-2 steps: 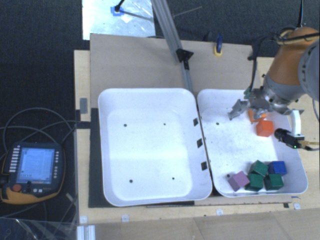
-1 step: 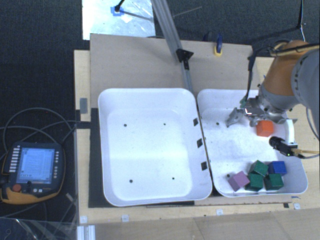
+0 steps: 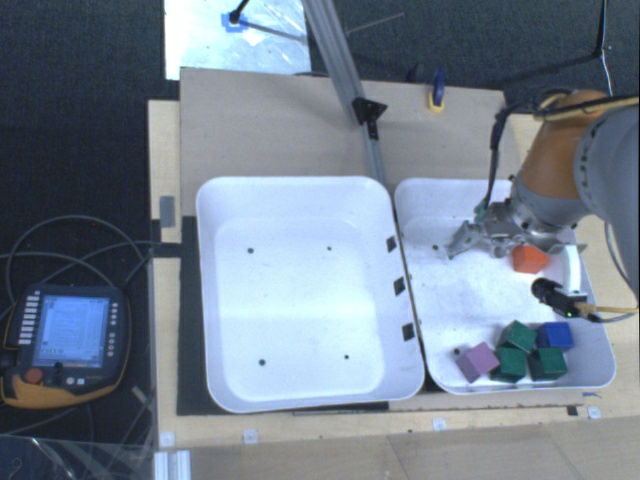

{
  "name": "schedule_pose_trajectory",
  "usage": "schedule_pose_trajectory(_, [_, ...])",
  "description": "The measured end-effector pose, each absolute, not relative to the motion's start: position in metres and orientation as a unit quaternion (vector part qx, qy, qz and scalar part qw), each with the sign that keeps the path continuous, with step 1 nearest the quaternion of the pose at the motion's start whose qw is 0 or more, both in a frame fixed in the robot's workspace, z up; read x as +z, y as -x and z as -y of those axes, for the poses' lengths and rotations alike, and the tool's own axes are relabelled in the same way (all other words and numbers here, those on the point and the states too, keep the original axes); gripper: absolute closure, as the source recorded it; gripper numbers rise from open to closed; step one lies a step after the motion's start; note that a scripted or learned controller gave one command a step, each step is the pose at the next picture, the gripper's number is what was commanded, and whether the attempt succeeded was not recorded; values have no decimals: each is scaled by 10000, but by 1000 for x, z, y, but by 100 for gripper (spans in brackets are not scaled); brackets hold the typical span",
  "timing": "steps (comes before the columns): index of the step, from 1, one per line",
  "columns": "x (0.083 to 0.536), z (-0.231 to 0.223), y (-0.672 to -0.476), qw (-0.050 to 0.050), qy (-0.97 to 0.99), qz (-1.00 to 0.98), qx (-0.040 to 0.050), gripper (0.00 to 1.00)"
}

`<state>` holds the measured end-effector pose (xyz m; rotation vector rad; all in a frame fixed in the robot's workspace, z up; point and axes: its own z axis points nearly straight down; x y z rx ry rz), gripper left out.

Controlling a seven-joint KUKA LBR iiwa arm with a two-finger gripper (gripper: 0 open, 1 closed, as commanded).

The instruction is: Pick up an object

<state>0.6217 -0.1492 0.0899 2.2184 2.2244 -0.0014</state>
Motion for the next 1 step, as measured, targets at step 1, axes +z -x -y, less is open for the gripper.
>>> schedule_pose_trajectory(1, [102, 150, -623, 18, -7054, -7088, 11, 100])
